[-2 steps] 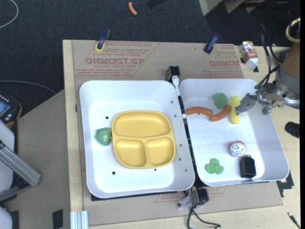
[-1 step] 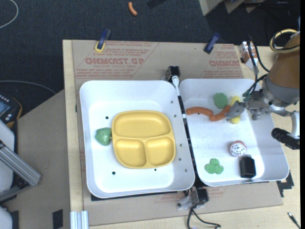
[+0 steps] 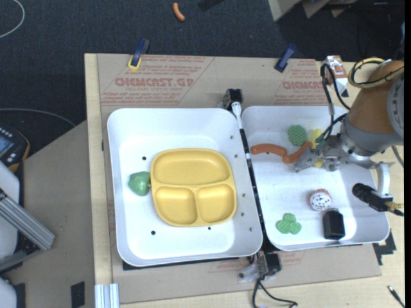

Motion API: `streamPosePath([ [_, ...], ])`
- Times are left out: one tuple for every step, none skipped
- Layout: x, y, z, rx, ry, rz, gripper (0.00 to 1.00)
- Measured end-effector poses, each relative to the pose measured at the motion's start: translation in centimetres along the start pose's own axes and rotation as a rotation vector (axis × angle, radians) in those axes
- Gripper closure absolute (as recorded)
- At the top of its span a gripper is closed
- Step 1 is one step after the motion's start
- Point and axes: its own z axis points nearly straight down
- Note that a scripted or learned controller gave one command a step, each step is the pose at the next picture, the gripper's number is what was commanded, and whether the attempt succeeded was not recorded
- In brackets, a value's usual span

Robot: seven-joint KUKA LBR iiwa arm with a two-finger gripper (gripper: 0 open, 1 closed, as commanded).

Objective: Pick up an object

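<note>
step: reaching in, nothing lifted yet | gripper (image 3: pixel 313 159) low in right bin (image 3: pixel 276 127), right at the end of the orange sausage-shaped toy (image 3: pixel 277 151), just beside green round piece (image 3: pixel 297 134) | grip state: can't tell, too blurry | next: probably needs to settle over the toy, close, lift straight up

We see two smooth, glossy white plastic bins (image 3: pixel 122 191), a matt yellow plastic divided tray (image 3: pixel 192 186), brown cardboard (image 3: pixel 103 88) printed red beneath, and dark rough carpet (image 3: pixel 77 18).
</note>
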Motion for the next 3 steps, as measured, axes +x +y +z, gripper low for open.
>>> streamPosePath([
  [-0.1,0.2,-1.5,-0.008,-0.003,0.0,1.0],
  [-0.1,-0.3,-6.0,-0.012,-0.005,0.001,1.0],
  [-0.2,0.4,-10.5,-0.013,-0.005,-0.001,1.0],
])
